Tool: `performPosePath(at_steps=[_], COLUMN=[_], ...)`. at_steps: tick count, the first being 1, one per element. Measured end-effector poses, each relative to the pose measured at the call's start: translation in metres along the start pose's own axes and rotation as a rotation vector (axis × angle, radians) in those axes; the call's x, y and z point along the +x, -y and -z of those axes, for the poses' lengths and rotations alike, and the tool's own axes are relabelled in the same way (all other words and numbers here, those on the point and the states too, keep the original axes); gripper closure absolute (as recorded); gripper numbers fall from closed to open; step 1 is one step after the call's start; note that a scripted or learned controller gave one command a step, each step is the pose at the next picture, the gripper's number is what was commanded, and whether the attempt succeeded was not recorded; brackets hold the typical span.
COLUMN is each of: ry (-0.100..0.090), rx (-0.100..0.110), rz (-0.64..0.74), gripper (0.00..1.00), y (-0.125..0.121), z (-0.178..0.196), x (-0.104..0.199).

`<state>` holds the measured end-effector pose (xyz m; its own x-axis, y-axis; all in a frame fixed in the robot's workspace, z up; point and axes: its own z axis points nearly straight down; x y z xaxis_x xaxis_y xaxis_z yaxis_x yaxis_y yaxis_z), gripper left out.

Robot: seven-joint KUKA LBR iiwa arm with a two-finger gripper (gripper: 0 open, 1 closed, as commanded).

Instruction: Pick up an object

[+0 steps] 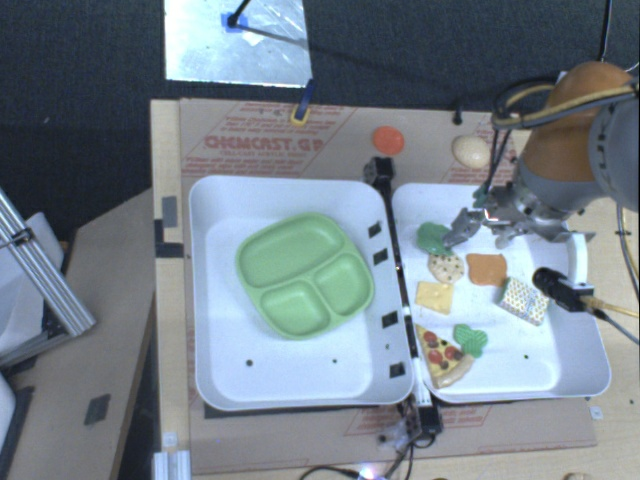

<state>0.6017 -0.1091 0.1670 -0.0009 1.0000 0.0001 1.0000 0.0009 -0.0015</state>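
My gripper hangs over the back of the right bin, open, its two grey fingers spread apart with nothing between them. Just left of the left finger lies a green leafy piece. Below the gripper sit a speckled cookie and an orange toast slice. Further forward are a yellow cheese square, a patterned block, a green broccoli piece and a pizza slice.
The left bin holds a green divided plate. Behind the bins, on the cardboard, lie an orange disc and a pale egg. The divider between the bins carries black clips.
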Motion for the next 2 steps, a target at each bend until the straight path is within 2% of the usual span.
performPosePath(at_steps=[1, 2], ry=[0.0, 0.001], rx=[0.001, -0.003], rz=[0.0, 0.0], gripper=[0.0, 0.0], y=[-0.002, -0.003], z=[-0.062, -0.082], x=[-0.001, -0.001])
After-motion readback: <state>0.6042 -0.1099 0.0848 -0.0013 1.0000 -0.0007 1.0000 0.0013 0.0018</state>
